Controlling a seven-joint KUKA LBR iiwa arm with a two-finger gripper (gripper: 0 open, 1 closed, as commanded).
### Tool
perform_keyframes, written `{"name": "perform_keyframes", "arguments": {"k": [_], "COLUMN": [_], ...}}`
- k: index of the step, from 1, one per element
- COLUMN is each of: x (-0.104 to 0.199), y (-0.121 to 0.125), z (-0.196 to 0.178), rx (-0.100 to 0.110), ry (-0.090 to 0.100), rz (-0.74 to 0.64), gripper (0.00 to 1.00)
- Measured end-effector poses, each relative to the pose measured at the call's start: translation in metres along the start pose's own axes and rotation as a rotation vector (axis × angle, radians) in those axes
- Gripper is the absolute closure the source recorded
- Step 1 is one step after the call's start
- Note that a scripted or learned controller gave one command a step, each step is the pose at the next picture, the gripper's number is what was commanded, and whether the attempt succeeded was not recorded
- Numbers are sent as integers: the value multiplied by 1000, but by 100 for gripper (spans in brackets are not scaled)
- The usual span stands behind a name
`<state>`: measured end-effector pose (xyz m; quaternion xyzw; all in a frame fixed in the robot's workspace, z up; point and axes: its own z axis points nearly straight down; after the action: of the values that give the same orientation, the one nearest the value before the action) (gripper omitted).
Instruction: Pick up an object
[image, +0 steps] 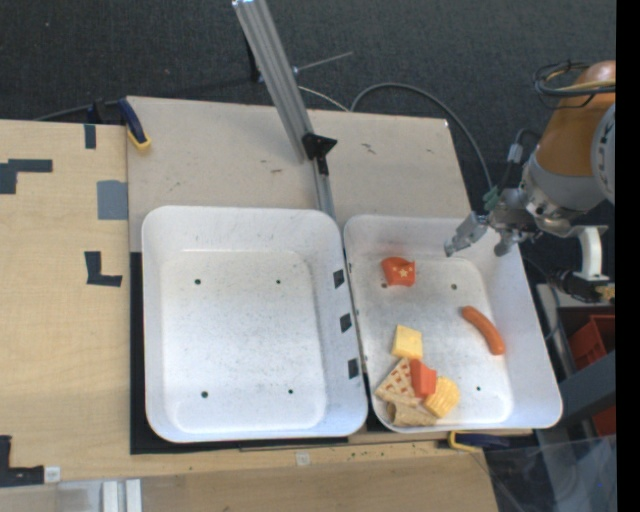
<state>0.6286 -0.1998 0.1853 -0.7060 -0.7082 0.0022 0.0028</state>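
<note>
The right bin (520, 330) holds a red tomato-like piece (398, 271) near its far left, an orange sausage (483, 329) toward its right side, and a yellow cheese block (407, 342) in the middle. At the front lies a cluster of a waffle-like cracker (397, 384), a red piece (423, 378) and a yellow-orange piece (443, 396). My gripper (482, 239) hovers over the far right corner of this bin with two fingers spread apart and nothing between them. It is well to the right of the tomato piece and beyond the sausage.
The left bin (160, 300) stands beside the right one. A slanted metal pole (285, 85) rises behind the bins, ending at a black clamp (319, 146). A cable (420, 100) arcs over the bench toward the wrist. Grey tape marks (112, 198) lie on the wooden surface at left.
</note>
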Motion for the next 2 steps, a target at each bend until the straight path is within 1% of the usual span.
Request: {"name": "perform_keyframes", "arguments": {"k": [1,2], "x": [-7,-6], "y": [1,0], "z": [48,100], "rx": [-1,-4], "ry": [-1,-2], "rz": [2,1], "gripper": [0,0]}}
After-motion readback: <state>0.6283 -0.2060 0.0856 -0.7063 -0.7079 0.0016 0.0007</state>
